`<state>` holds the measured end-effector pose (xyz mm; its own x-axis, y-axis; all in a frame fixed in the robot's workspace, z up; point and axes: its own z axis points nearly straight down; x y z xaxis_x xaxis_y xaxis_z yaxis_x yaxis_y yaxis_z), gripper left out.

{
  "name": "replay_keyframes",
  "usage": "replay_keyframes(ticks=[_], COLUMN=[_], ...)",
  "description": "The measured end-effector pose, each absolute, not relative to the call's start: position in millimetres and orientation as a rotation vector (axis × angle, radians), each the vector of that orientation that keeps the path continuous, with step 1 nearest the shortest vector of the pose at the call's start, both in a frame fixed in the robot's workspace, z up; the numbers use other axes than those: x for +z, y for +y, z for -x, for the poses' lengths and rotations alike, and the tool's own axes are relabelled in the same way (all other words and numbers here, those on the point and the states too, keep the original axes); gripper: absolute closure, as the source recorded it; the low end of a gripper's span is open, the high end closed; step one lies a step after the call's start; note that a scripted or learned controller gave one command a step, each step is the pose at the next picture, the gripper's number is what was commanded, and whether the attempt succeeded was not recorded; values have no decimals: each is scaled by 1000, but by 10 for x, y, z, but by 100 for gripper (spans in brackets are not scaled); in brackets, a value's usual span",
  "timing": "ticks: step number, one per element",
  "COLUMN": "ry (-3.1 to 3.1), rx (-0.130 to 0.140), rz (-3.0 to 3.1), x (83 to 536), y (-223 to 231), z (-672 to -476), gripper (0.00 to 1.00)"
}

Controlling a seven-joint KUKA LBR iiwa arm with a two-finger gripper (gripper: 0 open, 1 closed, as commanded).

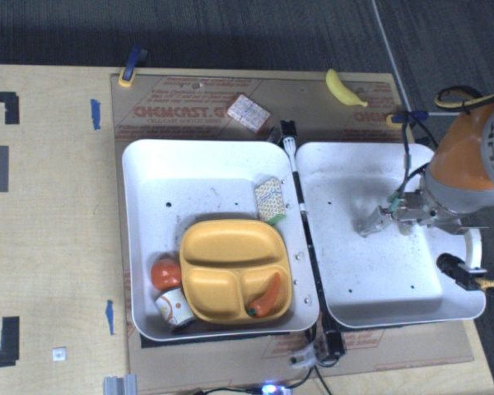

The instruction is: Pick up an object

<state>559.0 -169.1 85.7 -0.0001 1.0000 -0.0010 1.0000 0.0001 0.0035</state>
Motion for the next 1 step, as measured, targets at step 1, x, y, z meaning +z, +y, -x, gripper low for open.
replay_keyframes(ticks=[1], ry=[2223], rx=[2], rz=[-2220], x=[858], y=[-1087], z=[-5145], gripper=[0])
